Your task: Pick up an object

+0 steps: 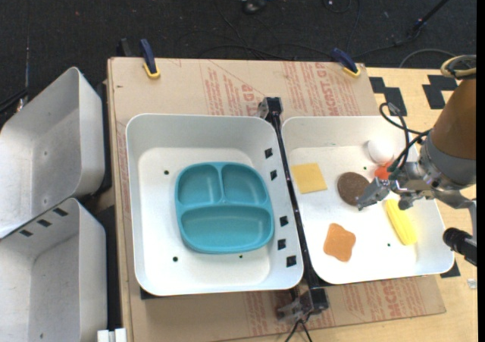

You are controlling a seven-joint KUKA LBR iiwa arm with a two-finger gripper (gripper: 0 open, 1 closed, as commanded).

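The right bin (424,261) holds several small items. A flat yellow square (309,178) lies at its left, a brown disc (350,186) near the middle, and an orange lump (339,242) toward the front. A yellow oblong piece (402,224) lies at the right, and a white rounded item (377,149) with a small red piece (383,172) beside it sits at the back. My gripper (392,196) hangs over the upper end of the yellow oblong, just right of the brown disc. Its fingers (370,196) are spread open with nothing between them.
The left bin (144,181) holds a teal divided plate (224,206). A black divider (286,196) runs between the bins. The grey and orange arm (458,139) comes in from the right. Two white tubs (45,151) stand off the bench at the left.
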